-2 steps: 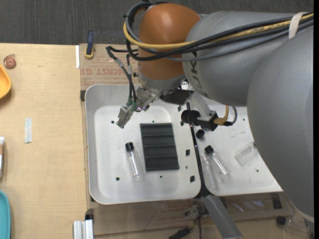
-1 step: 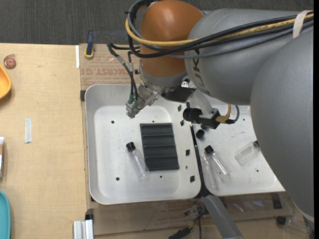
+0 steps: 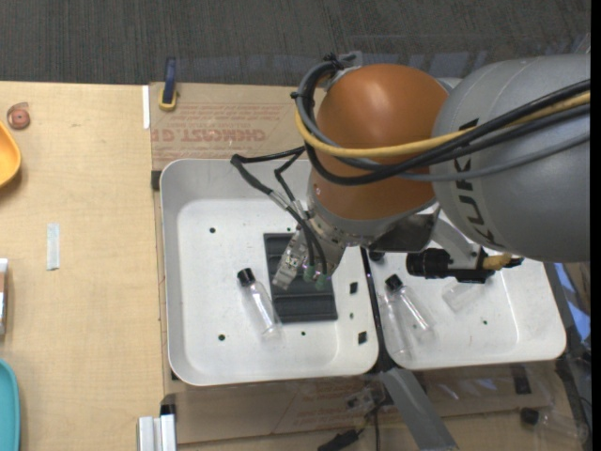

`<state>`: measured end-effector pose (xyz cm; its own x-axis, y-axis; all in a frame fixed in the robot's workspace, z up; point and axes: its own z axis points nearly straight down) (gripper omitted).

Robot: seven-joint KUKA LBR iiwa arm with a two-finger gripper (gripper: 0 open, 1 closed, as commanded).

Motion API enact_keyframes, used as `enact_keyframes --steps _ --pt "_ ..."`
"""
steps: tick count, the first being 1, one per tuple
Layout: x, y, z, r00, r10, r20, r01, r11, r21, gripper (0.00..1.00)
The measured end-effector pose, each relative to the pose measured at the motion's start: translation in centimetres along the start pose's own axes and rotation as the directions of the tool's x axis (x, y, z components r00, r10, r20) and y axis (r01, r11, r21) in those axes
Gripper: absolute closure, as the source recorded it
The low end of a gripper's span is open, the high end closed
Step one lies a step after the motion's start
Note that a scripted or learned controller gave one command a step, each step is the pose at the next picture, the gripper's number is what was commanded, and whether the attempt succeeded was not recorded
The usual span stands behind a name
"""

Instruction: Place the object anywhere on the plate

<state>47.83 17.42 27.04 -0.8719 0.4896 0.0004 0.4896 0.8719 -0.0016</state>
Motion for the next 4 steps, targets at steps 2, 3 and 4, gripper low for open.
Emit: enact_keyframes --steps 2,3,4 --pt "-8.9 0.1 -2.7 0.627 -0.779 0.005 0.779 0.627 -0.002 1.0" --pt "-8.9 0.1 -2.7 0.627 -0.779 0.005 0.779 0.627 -0.002 0.0" --pt "-9.1 0.1 -3.6 0.631 -0.776 0.008 0.776 0.631 -0.003 1.0"
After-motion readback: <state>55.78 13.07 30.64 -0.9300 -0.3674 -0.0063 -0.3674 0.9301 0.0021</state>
